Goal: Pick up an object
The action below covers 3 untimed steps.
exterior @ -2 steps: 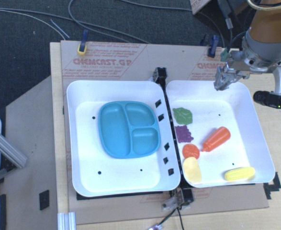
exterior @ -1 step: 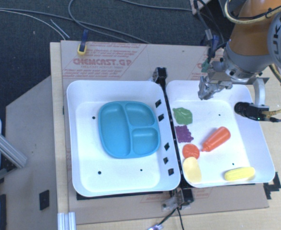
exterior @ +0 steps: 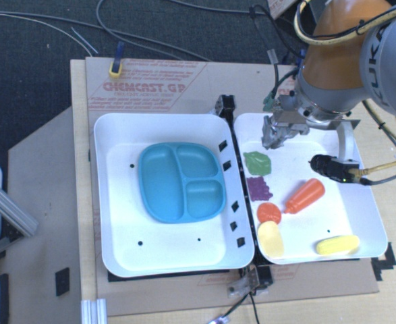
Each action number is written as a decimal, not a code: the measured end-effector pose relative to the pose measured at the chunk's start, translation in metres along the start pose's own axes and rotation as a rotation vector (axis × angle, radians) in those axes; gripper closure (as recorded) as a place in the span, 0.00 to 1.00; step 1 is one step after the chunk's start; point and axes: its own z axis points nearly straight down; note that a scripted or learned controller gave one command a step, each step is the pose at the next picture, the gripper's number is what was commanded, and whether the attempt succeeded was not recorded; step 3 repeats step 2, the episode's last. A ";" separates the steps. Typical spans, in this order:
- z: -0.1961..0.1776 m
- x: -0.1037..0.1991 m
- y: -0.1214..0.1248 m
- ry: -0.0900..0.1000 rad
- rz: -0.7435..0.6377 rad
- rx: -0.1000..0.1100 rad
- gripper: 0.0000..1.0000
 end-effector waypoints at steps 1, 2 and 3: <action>-0.001 0.050 -0.025 0.000 -0.001 0.001 1.00; 0.019 0.101 -0.047 -0.001 0.000 0.002 1.00; 0.019 0.101 -0.047 -0.001 0.000 0.002 1.00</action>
